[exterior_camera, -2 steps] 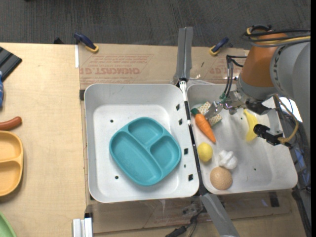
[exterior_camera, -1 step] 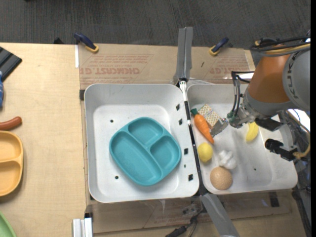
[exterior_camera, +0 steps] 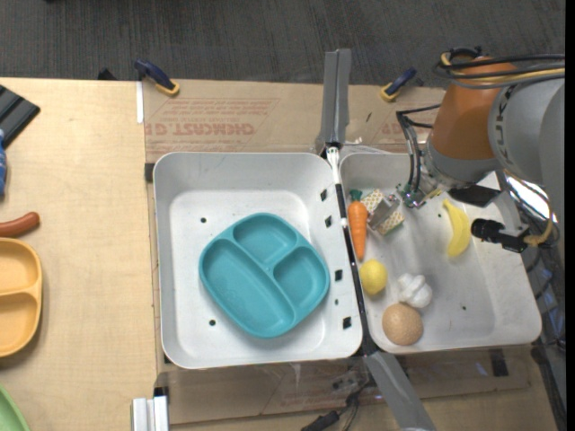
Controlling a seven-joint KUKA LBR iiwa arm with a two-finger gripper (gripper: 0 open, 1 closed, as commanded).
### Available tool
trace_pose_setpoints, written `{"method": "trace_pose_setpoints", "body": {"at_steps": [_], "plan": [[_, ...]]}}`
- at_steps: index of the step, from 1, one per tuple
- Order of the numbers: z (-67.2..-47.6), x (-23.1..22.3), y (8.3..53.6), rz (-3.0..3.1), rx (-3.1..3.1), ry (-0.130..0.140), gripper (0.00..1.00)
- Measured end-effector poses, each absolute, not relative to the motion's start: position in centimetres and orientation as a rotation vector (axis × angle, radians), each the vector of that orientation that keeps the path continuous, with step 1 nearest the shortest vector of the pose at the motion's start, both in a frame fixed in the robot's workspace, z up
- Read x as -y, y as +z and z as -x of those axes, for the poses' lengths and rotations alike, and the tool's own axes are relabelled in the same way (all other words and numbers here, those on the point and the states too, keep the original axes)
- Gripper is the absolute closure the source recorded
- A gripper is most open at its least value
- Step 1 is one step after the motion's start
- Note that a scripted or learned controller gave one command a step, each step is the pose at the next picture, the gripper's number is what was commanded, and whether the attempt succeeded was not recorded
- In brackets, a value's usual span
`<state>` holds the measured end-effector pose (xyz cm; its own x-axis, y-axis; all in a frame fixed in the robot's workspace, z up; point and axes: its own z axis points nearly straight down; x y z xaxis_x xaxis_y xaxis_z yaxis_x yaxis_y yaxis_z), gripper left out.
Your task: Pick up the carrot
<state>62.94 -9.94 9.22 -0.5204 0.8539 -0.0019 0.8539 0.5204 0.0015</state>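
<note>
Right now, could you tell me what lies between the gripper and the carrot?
In the camera view, a small speckled block lies between the gripper and the carrot, near the carrot's top.

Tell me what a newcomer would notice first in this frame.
The teal divided plate stands out, lying alone in the left bin. Next comes the grey arm with its orange band, reaching into the right bin from the right, its pincer low near the bin's back. The carrot lies against that bin's left wall, with a lemon just in front of it.
</note>
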Motion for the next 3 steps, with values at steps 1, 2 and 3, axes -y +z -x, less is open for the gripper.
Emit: {"method": "trace_pose_setpoints", "body": {"at_steps": [1,2,3], "plan": [[-65.9,17.6,18.4,-1.698,-2.638,0.0,0.0],[-58.8,22.1,15.7,-1.578,-2.716,-0.001,0.0],[-58.9,22.1,16.8,-1.577,-2.712,0.0,1.0]]}}
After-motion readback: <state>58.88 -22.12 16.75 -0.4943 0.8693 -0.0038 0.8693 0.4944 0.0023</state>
